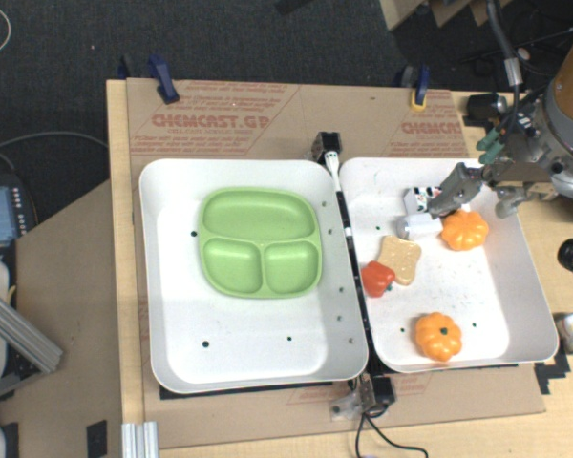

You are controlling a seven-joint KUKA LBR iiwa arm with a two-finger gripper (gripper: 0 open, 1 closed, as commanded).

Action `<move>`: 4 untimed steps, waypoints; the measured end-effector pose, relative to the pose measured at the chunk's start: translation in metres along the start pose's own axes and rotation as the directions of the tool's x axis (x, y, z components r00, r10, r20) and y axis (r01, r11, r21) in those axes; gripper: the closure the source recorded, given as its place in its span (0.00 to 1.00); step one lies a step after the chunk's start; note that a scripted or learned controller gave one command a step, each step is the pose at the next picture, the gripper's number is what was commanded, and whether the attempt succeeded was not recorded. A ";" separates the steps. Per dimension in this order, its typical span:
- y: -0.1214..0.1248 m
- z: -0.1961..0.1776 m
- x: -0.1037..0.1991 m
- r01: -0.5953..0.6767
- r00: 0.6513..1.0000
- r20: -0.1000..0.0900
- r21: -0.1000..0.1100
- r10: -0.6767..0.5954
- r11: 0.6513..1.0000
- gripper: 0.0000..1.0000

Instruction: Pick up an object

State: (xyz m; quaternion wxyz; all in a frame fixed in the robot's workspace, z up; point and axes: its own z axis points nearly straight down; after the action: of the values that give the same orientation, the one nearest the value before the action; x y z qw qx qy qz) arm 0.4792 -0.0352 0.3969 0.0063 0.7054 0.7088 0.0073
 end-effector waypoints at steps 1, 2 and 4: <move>0.001 -0.001 -0.001 -0.003 1.000 0.003 0.014 0.003 1.000 1.00; 0.006 0.037 -0.024 -0.008 1.000 0.002 0.024 0.008 1.000 1.00; -0.001 0.039 -0.088 -0.009 1.000 0.004 0.016 0.009 1.000 1.00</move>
State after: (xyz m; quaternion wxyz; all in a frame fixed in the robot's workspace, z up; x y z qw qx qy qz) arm 0.4794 -0.1236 0.3581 0.0021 0.7085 0.7058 0.0003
